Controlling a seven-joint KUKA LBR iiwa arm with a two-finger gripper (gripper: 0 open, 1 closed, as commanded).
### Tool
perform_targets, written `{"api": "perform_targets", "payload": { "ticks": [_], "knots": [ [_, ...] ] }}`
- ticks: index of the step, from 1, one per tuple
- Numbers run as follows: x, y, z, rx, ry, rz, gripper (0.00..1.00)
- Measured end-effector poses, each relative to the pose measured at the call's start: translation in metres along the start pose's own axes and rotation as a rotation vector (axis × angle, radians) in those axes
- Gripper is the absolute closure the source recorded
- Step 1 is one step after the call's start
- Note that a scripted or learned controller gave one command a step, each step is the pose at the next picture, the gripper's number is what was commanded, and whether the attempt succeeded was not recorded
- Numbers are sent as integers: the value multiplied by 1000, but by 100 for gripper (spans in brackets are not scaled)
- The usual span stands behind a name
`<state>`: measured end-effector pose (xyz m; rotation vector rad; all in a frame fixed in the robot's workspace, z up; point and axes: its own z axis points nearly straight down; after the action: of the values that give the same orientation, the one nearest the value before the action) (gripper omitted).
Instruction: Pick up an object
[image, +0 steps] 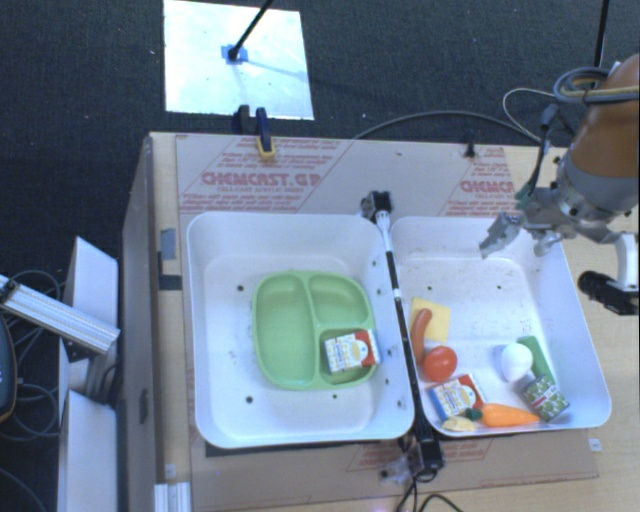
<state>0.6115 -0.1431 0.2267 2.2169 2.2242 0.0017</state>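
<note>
Several toy foods crowd our right white bin's (560, 290) near end: orange plastic carrot (510, 415), red tomato (439, 363), white egg (516, 360). Farther back, our two-finger gripper (520, 237) hovers splayed and empty; next we descend onto one.

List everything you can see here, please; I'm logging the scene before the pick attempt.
bins: 2, white, side by side on the bench
divided plate: 1, green, in the left bin
small carton: 1, white and red, in the plate's lower right compartment
cheese wedge: 1, yellow, right bin, near its left wall
sausage: 1, red, lying on the cheese wedge's left edge
tomato: 1, red, below the sausage
second carton: 1, white and red, right bin, near front edge
carrot: 1, orange, along the front edge
egg: 1, white, right bin
green can: 1, green, front right corner
gripper: 1, grey, open above the right bin's far edge
</note>
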Motion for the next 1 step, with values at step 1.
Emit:
{"api": "perform_targets", "payload": {
  "ticks": [1],
  "knots": [
    [10, -30, 128, 2, 0, 2, 0]
  ]
}}
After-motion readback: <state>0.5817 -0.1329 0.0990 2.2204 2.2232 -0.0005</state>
